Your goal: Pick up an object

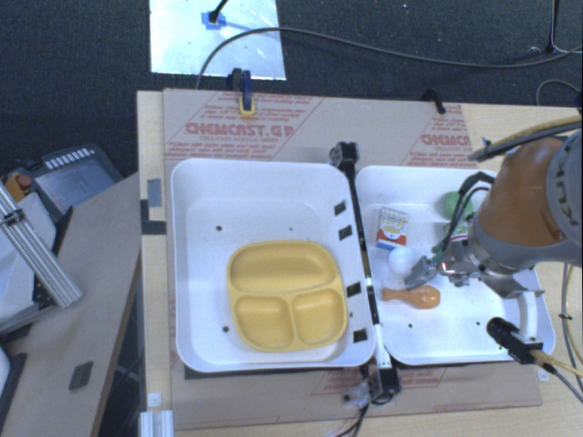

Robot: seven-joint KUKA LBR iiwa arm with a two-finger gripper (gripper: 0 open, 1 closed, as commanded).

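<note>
Over the right bin (428, 344) your gripper (421, 271) hovers beside a white ball (401, 260) and orange drumstick (414, 296); its grasp you cannot tell

The arm (537, 217) comes in at the 3 o'clock side. Its thick rounded link carries a broad orange band (519, 198), with pale grey casing beyond it toward 3 o'clock. Below the band sits a grey wrist collar. Dark cables loop along the orange part toward 9 o'clock. The gripper (426, 271) is a small silvery metal piece at the wrist's 9 o'clock end, with dark fittings behind it.
</note>
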